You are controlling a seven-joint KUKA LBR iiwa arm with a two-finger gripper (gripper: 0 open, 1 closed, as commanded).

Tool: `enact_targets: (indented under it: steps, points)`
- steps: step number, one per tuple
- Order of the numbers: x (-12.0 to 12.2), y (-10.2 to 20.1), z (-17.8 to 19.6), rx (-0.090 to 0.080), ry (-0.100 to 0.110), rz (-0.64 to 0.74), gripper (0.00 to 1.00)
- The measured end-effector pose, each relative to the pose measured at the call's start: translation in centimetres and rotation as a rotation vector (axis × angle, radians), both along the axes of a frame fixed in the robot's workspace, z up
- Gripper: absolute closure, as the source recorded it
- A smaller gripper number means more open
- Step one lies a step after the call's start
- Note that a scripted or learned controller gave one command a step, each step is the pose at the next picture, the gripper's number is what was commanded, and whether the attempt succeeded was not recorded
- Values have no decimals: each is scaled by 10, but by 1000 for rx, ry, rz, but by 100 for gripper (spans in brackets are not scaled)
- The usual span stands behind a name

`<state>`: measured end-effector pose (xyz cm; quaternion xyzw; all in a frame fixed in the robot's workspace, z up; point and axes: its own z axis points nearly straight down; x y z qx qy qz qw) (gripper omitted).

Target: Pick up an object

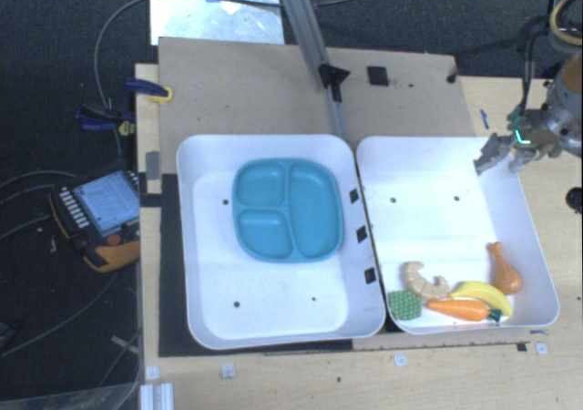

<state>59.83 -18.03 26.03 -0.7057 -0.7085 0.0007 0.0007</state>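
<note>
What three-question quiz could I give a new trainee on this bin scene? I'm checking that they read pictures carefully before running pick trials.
1. True or false: the blue three-compartment plastic plate lies in the left white bin.
2. Which item lies nearest the right white bin's bottom-left corner? A) the orange toy carrot B) the green knobbly toy C) the yellow toy banana
3. Fill in: the two-finger gripper hovers over the right bin's top-____ corner.

Key: 1 true; 2 B; 3 right.
</note>
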Motion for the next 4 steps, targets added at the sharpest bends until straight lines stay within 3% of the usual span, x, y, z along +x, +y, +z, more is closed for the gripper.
enact_targets:
  steps: [1, 2, 4]
  points:
    - [1, 0, 2, -1, -4, 1, 0]
    - [1, 10, -50, 0, -1, 3, 0]
    - [7, 1, -140, -1, -2, -3, 0]
